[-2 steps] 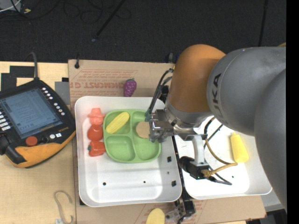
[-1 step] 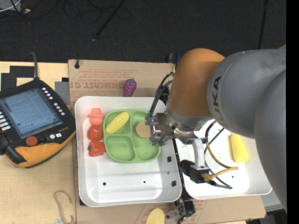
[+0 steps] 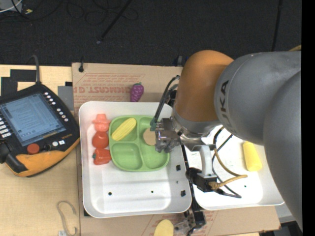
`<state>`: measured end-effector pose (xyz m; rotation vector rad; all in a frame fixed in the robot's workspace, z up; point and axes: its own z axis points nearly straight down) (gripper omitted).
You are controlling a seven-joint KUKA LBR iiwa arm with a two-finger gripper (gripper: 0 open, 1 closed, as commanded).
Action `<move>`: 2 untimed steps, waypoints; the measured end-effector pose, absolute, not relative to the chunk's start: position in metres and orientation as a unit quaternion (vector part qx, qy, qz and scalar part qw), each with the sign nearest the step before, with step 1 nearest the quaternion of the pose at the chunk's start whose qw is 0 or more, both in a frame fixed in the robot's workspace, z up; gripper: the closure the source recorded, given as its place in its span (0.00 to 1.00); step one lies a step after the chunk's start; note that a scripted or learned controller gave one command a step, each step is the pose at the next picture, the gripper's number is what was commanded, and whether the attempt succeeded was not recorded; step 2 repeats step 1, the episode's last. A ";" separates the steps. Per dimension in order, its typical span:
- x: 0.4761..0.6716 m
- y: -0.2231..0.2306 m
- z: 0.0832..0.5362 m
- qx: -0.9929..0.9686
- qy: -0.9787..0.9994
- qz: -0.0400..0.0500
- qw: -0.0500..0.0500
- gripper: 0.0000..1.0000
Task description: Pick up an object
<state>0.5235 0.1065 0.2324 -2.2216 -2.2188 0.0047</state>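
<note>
A green divided plate lies in the left bin. A yellow corn cob rests in its upper left compartment, and a tan round piece sits in its upper right compartment. Red and pink toy pieces stand along the plate's left side. My gripper hangs over the plate's right edge, right beside the tan piece. The big grey and orange arm covers the area above and to the right. A yellow object lies in the right bin.
A purple grape toy lies on the cardboard behind the left bin. A teach pendant sits at the far left. A yellow item lies at the front edge, and a metal hook at the lower left. Cables cross the right bin.
</note>
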 end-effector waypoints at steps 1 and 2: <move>0.523 0.096 0.218 -0.708 -0.707 0.002 0.002 1.00; 0.523 0.096 0.218 -0.708 -0.707 0.002 0.002 1.00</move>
